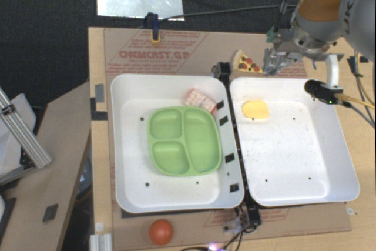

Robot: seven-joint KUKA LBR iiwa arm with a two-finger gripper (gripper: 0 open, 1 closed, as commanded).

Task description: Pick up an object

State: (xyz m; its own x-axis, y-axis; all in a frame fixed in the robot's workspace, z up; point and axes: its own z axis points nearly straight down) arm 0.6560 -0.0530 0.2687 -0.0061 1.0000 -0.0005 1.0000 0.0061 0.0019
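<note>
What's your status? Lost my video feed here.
Hand above bench behind right bin, beside pizza slice. Yellow piece sits in right bin. Nothing blocking.

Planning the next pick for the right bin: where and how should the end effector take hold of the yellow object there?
The yellow object lies low and rounded near the right bin's back-left corner, apart from the walls. Probably best from straight above, closing across its narrower front-to-back width. The end effector hovers behind the bin.
</note>
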